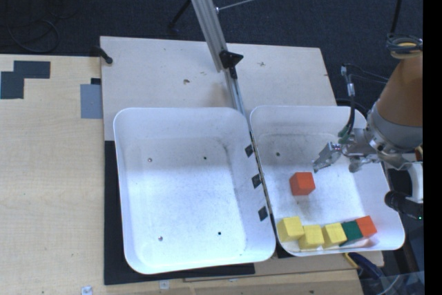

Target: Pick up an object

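Observation:
A red cube (302, 183) sits alone near the middle of the right bin (290, 124). Along that bin's front wall lies a row of blocks: three yellow ones (312, 233), a green one (352, 230) and an orange-red one (366, 225). My gripper (331, 157) hangs over the right part of this bin, up and to the right of the red cube and apart from it. Its fingers point left towards the cube, with nothing seen between them.
The left bin (183, 186) lies beside the right one, with a dark divider with clips (254, 179) between them. A slanted aluminium rail (207, 17) rises behind the bins. The wooden bench (48, 169) spreads to the left.

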Tool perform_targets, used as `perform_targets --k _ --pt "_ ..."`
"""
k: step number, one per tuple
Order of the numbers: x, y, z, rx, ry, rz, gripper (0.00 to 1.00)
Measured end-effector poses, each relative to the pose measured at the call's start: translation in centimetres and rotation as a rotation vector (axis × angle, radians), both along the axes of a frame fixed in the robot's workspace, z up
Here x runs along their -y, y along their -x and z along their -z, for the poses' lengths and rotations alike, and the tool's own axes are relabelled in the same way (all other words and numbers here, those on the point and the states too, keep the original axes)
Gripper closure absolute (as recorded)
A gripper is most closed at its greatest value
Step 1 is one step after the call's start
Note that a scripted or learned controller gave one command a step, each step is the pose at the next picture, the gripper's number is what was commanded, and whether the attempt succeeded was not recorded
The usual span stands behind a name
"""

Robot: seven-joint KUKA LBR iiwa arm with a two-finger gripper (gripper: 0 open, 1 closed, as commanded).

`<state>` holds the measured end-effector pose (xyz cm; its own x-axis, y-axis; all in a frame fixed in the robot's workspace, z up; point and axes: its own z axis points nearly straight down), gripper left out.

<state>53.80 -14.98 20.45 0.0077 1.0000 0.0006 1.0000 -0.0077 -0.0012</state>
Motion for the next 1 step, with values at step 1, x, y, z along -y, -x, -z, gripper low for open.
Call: perform_targets --k 1 --pt "-2.87 -4.99 10.33 -0.008 -0.003 -0.01 0.0"
